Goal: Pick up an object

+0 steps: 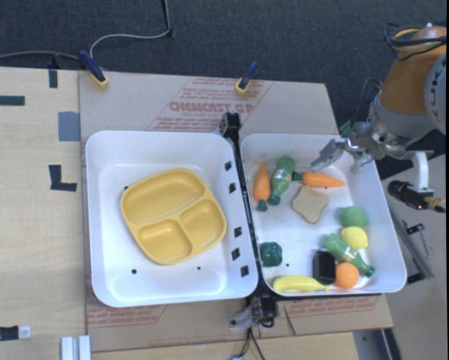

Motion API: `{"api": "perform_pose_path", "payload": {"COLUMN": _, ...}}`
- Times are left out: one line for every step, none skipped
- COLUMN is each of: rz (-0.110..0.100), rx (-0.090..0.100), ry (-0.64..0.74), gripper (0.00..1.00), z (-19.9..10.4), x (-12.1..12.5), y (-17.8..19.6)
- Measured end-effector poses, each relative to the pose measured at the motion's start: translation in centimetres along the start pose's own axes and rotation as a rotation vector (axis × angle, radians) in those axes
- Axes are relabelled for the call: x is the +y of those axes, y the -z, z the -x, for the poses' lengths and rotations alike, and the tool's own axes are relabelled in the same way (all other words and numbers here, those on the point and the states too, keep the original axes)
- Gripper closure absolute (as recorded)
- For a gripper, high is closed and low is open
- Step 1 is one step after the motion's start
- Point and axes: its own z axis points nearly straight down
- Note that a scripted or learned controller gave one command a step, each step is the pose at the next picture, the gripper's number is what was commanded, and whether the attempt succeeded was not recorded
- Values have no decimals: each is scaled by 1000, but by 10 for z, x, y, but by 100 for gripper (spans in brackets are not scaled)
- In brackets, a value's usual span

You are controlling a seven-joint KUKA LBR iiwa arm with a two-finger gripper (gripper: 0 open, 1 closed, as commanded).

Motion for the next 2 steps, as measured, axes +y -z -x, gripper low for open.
{"api": "perform_pose_path", "payload": {"rz": 1, "rx": 1, "ry": 2, "gripper": 0, "z": 7, "x": 50, "y": -39}}
{"api": "perform_pose_path", "payload": {"rz": 2, "rx": 0, "ry": 0, "gripper": 0, "z": 43, "x": -32, "y": -13}}
